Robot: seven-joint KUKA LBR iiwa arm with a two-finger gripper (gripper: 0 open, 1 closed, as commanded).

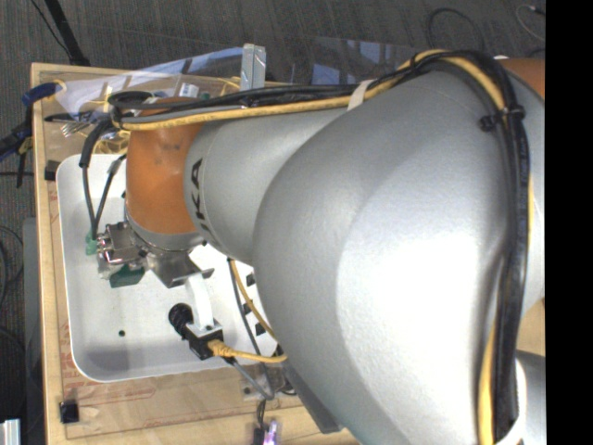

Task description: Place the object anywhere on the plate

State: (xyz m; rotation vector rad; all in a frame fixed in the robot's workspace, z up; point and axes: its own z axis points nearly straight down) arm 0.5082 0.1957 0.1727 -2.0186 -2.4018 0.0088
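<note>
Arm over the left bin

The grey arm (371, 230) covers most of the white bin (79, 341); gripper (125, 262) near its left edge, grip state unclear; object hidden.

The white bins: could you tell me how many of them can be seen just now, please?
1: a white bin at the left, under the arm's orange band. The arm covers the bench's right side, so another bin may be hidden there.

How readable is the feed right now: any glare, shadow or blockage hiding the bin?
Camera view: the grey arm sits close to the lens and blocks most of the frame; soft sheen on its casing, no hard glare. The left white bin is evenly lit, with a soft shadow near its lower corner. Focus looks sharp.
</note>
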